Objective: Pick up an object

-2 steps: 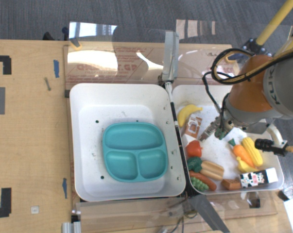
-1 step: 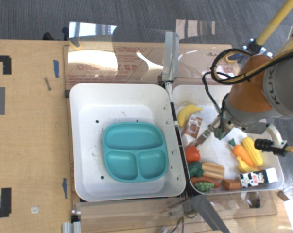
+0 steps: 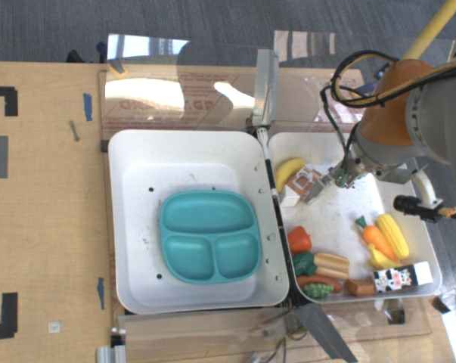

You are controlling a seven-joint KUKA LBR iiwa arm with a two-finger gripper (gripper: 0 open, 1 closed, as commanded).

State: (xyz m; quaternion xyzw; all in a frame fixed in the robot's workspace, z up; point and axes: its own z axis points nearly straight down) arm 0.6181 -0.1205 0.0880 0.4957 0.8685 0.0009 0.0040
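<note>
The right bin [image 3: 330, 216] holds toy food. A yellow banana [image 3: 288, 170] lies at its back left, with a small brown and white packet [image 3: 306, 183] just beside it. My gripper [image 3: 341, 177] hangs low over the back of this bin, immediately right of the packet. Whether it touches the packet is unclear. A carrot [image 3: 373, 236] and a corn cob [image 3: 393, 234] lie at the right. A red pepper [image 3: 299, 239], a green vegetable [image 3: 304, 264] and a hot dog bun [image 3: 332, 263] sit near the front left.
The left bin [image 3: 129, 203] carries a teal divided plate [image 3: 209, 234]. A black and white carton [image 3: 401, 277] and a brown sausage [image 3: 360, 286] lie along the right bin's front edge. Black cables [image 3: 348, 70] loop above the wrist.
</note>
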